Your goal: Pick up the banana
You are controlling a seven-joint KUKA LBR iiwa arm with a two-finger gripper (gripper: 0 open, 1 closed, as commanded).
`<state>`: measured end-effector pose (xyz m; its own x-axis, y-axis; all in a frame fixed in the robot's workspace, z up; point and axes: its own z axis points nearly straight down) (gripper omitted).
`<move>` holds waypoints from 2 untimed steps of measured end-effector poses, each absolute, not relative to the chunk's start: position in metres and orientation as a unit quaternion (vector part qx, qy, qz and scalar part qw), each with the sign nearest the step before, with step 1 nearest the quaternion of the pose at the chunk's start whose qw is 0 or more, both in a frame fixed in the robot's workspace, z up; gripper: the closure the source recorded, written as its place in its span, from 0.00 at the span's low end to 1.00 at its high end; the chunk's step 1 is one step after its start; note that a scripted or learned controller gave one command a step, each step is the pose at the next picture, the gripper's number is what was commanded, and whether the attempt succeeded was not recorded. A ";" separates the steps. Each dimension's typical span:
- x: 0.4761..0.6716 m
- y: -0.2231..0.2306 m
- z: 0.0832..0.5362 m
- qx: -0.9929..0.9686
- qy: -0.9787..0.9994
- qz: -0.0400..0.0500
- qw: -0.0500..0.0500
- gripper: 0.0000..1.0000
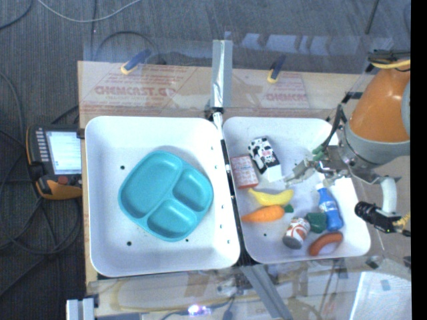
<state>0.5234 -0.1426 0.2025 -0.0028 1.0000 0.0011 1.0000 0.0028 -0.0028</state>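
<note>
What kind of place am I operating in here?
Probably a robotics lab test bench, not a kitchen: two shallow white plastic bins on a cardboard-covered bench, toy food like the yellow plastic banana, and loose cables on grey carpet.

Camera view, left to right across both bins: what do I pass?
Blue divided tray → red packet → black-and-white carton → banana → can → blue bottle, with the gripper above the right bin.

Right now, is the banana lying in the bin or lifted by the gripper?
Lying in the bin. The banana rests on the right bin's floor beside the carrot, apart from the gripper.
</note>
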 end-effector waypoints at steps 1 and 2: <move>0.540 -0.128 0.105 -0.685 -0.728 -0.009 -0.008 0.00; 0.532 -0.132 0.093 -0.701 -0.713 -0.008 -0.005 0.00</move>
<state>0.5319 -0.1324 0.0932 -0.0158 0.9999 0.0031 0.9997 0.0157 0.0183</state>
